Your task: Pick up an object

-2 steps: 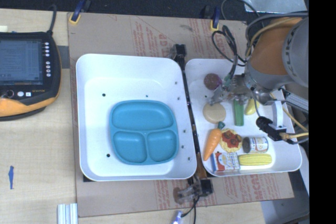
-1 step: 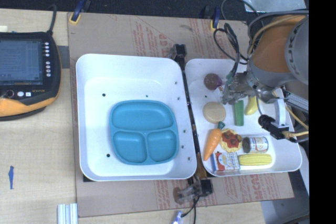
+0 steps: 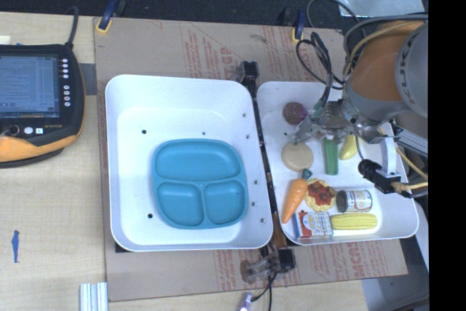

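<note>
Arm [image 3: 389, 69] enters from the right, grey with an orange band, and covers the upper right part of the right bin [image 3: 408, 226]. Its wrist hides the gripper [image 3: 329, 129] almost wholly; a cluster of dark metal parts shows at the wrist's lower left edge, above the green object. Gripper state: cannot tell from this view. Nothing is visibly held.

Two white bins sit side by side on a brown board. Left bin [image 3: 131, 113] holds one blue divided plate [image 3: 199, 181] with three compartments, lying flat near the middle.

Right bin contents, counted as far as they can be made out:
- one dark purplish round item [image 3: 295, 112], near the top left, identity unclear
- one pale tan disc [image 3: 297, 156], just below it
- one green upright-lying stick shape [image 3: 331, 156], partly under the wrist
- one yellow piece [image 3: 349, 147], mostly hidden by the arm, just beside the green one
- one carrot [image 3: 293, 199], tilted, at the left wall
- one red and yellow item [image 3: 320, 194], touching the carrot, too small to identify
- one small can [image 3: 354, 199], lying on its side
- one corn cob [image 3: 354, 221], lying along the front wall
- one flat printed packet [image 3: 314, 225], partly under the corn

One black part [image 3: 378, 175] of the arm hangs over the bin's right side, with cables. One control tablet [image 3: 33, 102] lies at the left, cut off by the frame edge.
</note>
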You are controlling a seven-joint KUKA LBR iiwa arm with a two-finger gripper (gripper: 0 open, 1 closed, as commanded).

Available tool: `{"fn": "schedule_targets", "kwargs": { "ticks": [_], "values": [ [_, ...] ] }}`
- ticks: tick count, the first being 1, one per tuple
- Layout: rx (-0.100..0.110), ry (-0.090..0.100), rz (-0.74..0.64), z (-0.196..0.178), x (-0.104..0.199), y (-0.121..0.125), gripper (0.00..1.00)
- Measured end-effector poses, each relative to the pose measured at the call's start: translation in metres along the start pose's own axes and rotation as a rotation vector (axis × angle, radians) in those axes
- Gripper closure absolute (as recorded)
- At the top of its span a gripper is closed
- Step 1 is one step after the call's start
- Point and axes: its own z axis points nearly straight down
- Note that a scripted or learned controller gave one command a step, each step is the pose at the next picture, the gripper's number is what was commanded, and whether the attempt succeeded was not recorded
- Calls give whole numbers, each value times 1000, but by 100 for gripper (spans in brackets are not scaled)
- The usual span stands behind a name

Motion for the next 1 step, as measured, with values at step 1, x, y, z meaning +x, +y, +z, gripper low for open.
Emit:
{"fn": "schedule_targets", "kwargs": {
  "ticks": [1],
  "values": [
    [7, 0, 2, 35, 16, -4, 0]
  ]
}}
